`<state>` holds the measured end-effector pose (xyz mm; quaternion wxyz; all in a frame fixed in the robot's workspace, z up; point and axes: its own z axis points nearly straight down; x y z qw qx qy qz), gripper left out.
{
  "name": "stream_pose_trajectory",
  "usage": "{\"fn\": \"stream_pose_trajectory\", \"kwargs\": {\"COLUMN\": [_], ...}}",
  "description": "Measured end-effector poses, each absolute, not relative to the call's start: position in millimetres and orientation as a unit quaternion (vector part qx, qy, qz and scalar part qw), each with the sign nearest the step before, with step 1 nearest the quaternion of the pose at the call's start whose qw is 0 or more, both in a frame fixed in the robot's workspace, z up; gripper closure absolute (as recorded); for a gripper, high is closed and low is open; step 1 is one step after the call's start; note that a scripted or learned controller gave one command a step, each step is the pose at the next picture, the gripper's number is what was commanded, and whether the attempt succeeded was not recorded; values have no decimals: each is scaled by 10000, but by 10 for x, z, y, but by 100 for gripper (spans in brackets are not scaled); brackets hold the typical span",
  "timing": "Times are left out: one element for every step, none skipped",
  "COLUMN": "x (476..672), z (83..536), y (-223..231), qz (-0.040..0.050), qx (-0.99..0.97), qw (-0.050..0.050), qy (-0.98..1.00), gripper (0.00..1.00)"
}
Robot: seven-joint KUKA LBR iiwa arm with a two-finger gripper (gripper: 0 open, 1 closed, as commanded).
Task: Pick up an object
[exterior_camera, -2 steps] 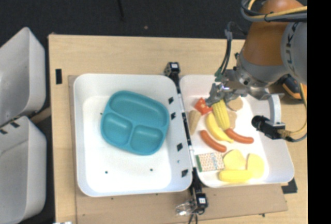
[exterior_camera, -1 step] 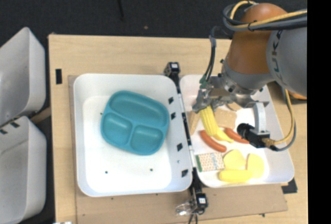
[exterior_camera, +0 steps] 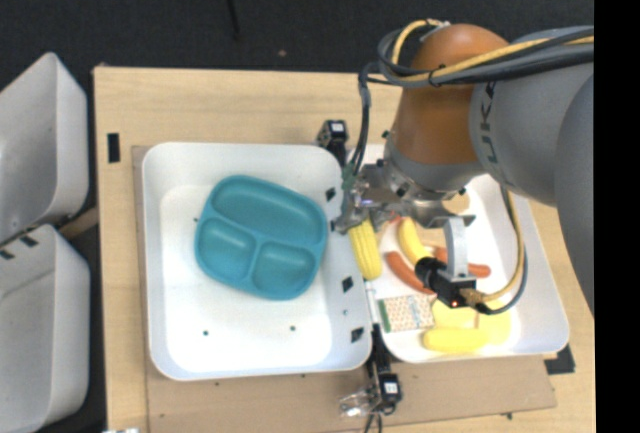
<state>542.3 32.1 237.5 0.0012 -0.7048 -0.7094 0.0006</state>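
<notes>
The arm's orange band [exterior_camera: 440,101] hangs over the right bin [exterior_camera: 535,321]. Below it, my gripper [exterior_camera: 372,209] is low over that bin's left side, just above a yellow corn cob [exterior_camera: 365,252]. Beside the corn lie a yellow banana-like piece [exterior_camera: 409,239] and a red sausage [exterior_camera: 408,271]. A patterned card [exterior_camera: 404,312] and a yellow block [exterior_camera: 456,337] rest nearer the front. The wrist hides much of the bin's back half. I see nothing lifted off the bin floor.
A teal divided plate [exterior_camera: 262,238] lies in the left bin [exterior_camera: 180,341]. Cables [exterior_camera: 505,286] loop from the wrist over the right bin. White padded shapes [exterior_camera: 35,151] stand left of the bench.
</notes>
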Motion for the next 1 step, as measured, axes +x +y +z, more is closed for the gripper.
{"fn": "stream_pose_trajectory", "kwargs": {"x": [5403], "z": [2306], "y": [629], "qz": [3], "qx": [-7054], "qw": [8], "qy": [-7088], "gripper": [100]}}
